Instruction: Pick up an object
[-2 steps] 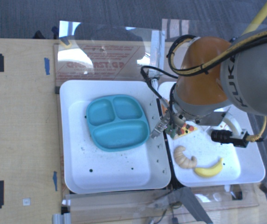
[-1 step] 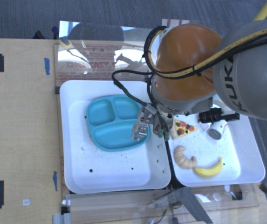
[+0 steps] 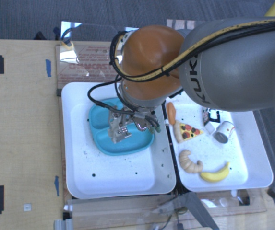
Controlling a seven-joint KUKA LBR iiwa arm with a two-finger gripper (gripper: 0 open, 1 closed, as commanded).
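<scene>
A pale wooden bench (image 3: 17, 128) marked with black squares and blue tape lies at the left, beside two shallow white bins. In the left bin (image 3: 79, 176) a blue sectioned plate (image 3: 101, 135) rests slightly toward the far right of the floor. The KUKA arm (image 3: 233, 66), grey with an orange band (image 3: 149, 56) above the wrist and a yellow-and-black cable draped across it, reaches in from the right and bends steeply down over this bin. Its pincer (image 3: 120, 132) hangs directly over the plate's middle, metal fingers pointing down at or just above the plate's surface; whether the fingers are spread or closed cannot be told from this angle, and nothing is seen between them. In the right bin (image 3: 257, 171), a toy carrot (image 3: 171, 114) lies along the near-left wall, a toy pizza slice (image 3: 187, 131) just beside it, a small silver can (image 3: 222, 131) on its side further right. Nearer the camera sit a toy croissant (image 3: 190, 162) and a toy banana (image 3: 215, 172), close together.
</scene>
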